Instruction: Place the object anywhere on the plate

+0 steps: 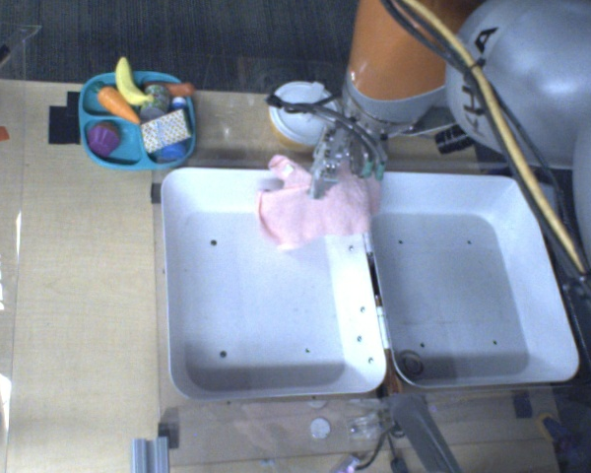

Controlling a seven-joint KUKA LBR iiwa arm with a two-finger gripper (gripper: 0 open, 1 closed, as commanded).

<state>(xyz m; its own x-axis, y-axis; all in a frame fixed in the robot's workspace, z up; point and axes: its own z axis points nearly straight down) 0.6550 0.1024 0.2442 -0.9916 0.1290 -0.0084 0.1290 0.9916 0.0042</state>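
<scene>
Nearest you, both white bins: left bin (266, 363) and right bin (473, 353), side by side. At the left bin's 1 o'clock corner a pink cloth (300, 215) drapes over the rim. Your gripper (325, 180) hangs at its upper edge, fingers pinching the cloth. A white-and-yellow plate (294, 116) sits beyond at 12 o'clock; a blue toy tray (94, 116) at 10.
</scene>
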